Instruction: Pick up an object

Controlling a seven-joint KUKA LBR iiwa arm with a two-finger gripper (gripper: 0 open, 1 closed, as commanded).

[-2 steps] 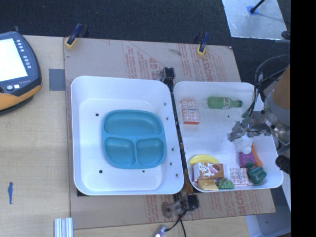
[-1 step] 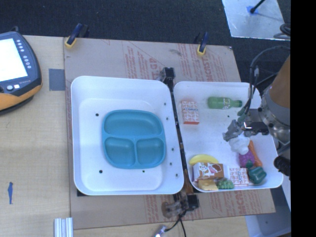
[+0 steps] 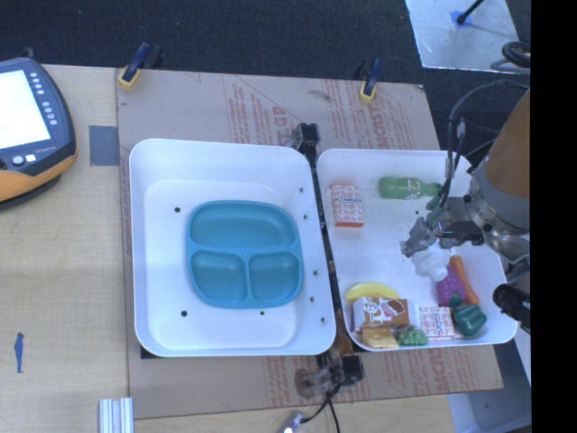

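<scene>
We see the objs all in the right bin (image 3: pixel 388 158). A green bottle (image 3: pixel 403 188) lies on its side near the far wall, w/ a small red-and-white carton (image 3: pixel 347 204) to its left, apart from it. Along the near wall sit a yellow banana (image 3: pixel 371 290), a brown-and-white snack box (image 3: pixel 380 313) just below it, a yellow piece (image 3: pixel 379 336) and a small green bunch (image 3: pixel 413 336) at the rim, then a white-and-red packet (image 3: pixel 435 321) and a dark green toy (image 3: pixel 469 317) toward the right corner. An orange carrot (image 3: pixel 462 279) and a purple obj (image 3: pixel 448 288) lie side by side just above those, w/ a whitish obj (image 3: pixel 431 262) touching or nearly touching them.

The gripper (image 3: pixel 424 239) is low over the bin's middle-right, right above that whitish obj; we can't tell how it stands, open or closed, and nothing is visibly held. The arm (image 3: pixel 505 179) comes in from the right, cables looping over it.

The left bin (image 3: pixel 144 242) holds a blue divided plate (image 3: pixel 244 252), 3 compartments, roughly centred. Both bins sit on a cardboard sheet (image 3: pixel 270 106) clamped to the table (image 3: pixel 54 269). A teach pendant (image 3: pixel 27 124) lies at the table's far left.
</scene>
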